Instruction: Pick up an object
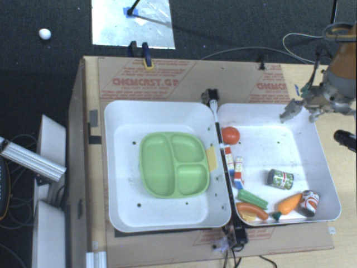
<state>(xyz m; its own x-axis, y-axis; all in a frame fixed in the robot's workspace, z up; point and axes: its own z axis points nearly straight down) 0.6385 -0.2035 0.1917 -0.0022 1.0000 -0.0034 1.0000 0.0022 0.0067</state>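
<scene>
White plastic makes up both shallow bins, set side by side on a brown printed board. Nearest the camera, along the 6 o'clock rim of the right bin (323, 166), lies a cluster of toy food: a hot dog (251, 211) in the corner by the divider, a green pod-shaped piece (252, 198) just above it, an orange carrot (289, 204) toward 5 o'clock, and a small red-and-white can (309, 201) on its side next to the carrot's tip. A little farther in, a dark green-labelled can (280, 178) lies on its side near the bin's middle, apart from the rest. Against the divider at 9 o'clock, a small red, white and blue carton (238, 172) lies flat, with a slim red-and-white piece (228, 157) just beside it, and a red tomato (230, 135) sits farther back toward 10 o'clock. The left bin (120, 149) holds a pale green divided plate (173, 164) at its centre, with a small yellow piece (212, 158) at the plate's 3 o'clock edge. Farthest off, at the right bin's 1 o'clock corner, the gripper (305, 110) hangs over the rim, fingers spread apart with nothing between them, well apart from every object.
</scene>
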